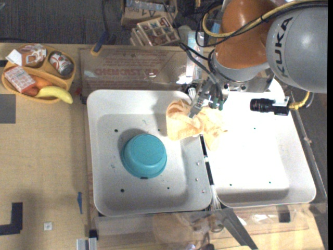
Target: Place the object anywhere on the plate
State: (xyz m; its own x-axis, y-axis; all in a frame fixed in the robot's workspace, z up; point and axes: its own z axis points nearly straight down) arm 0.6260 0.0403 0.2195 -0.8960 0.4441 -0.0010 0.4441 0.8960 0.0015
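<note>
A teal round plate [144,155] lies in the left white bin [104,113], a little left of the bin's middle. A pale yellow cloth [187,125] is bunched over the rims where the two bins meet, at the left bin's far right corner. My gripper [197,108] reaches down from the upper right. Its fingertips are pinched into the top of the cloth, which hangs and spreads below them. The plate sits apart from the cloth, down and to the left of it, with nothing on it.
The right white bin [265,160] takes up the right side, with the arm's grey and orange body above its far edge. A yellow tray [15,87] with a banana and toy food sits at the far left. A clear box [135,69] stands behind the bins.
</note>
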